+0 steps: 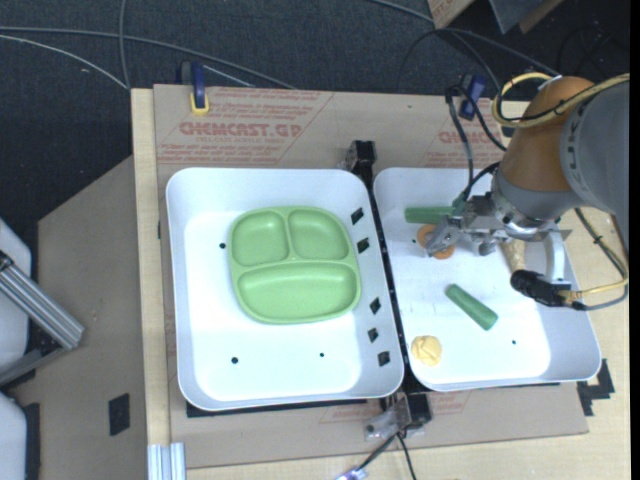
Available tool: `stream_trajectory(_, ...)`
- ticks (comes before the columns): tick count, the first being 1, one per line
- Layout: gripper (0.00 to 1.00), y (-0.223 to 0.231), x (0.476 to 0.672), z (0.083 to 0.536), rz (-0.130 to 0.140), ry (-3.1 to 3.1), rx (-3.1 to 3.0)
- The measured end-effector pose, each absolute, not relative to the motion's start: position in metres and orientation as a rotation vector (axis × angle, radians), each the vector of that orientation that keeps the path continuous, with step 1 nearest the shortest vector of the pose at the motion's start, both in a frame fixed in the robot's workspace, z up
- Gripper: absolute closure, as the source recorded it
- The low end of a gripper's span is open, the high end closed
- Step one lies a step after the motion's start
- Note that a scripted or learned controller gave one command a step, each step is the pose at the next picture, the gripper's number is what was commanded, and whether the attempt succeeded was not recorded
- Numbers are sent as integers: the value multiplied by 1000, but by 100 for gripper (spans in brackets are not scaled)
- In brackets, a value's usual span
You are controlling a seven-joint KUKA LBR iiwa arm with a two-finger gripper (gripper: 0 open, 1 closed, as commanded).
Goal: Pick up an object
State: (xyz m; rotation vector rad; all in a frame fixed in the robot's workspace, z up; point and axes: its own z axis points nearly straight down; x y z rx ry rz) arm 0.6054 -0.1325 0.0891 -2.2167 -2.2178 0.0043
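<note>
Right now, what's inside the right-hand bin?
The right bin holds a green cylinder, a small yellow lump, a green stick and an orange piece beside the end effector. The arm covers the bin's far right part.

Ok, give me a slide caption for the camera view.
Arm's hand low in the right bin beside an orange object; green tray left.

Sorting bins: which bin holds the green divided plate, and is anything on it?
Left bin; the green divided plate has three bare compartments.
</note>
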Motion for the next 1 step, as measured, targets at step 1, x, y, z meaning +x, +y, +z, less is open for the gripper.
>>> stream_trajectory(1,100,-133,607,104,-2,-2221,-2221)
